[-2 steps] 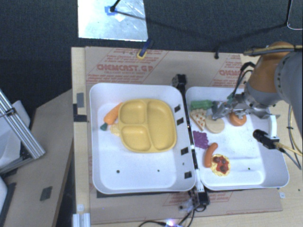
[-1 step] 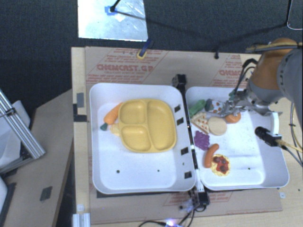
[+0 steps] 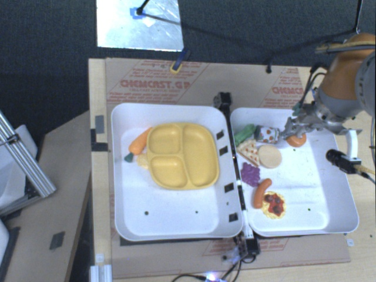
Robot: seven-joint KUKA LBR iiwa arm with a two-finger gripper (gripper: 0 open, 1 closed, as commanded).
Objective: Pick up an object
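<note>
The right bin [image 3: 335,198] holds several toy foods. Along its left side lie a green vegetable [image 3: 244,133], a white piece with red dots [image 3: 267,134], a waffle [image 3: 248,151], a round beige bun [image 3: 270,157], purple grapes [image 3: 250,173], a sausage [image 3: 261,192] and a yellow piece with red topping [image 3: 274,205]. An orange piece [image 3: 297,140] lies near the bin's far edge. My gripper [image 3: 292,129] hangs low right above and just left of that orange piece, beside the dotted piece. No object shows lifted off the bin floor.
The left bin [image 3: 126,175] carries a yellow divided plate [image 3: 179,155], a carrot [image 3: 139,141] and a small yellow piece [image 3: 143,161] at the plate's left rim. A black clip divider [image 3: 232,157] joins the bins. A cable and a black connector [image 3: 343,160] hang over the right bin's right side.
</note>
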